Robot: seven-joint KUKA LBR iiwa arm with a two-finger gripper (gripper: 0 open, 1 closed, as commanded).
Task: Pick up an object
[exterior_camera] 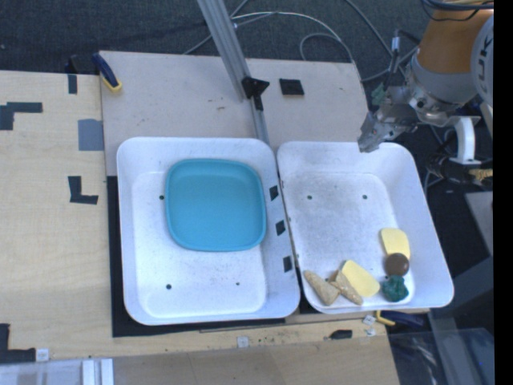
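Note:
Small objects cluster in the near right corner of the right bin (337, 215): a yellow block (394, 241), a brown ball (396, 264), a dark green piece (394, 289), a pale yellow wedge (357, 278) and a tan bread-like piece (323, 288). My gripper (372, 139) hangs over the far rim of that bin, well away from the cluster. Nothing shows between its fingertips.
A blue square plate (215, 204) lies in the left bin (144, 279). A slanted metal pole (228, 42) rises behind the bins, with cables (321, 22) on the dark floor beyond. A yellow-and-blue clamp (108, 74) sits at the board's far left.

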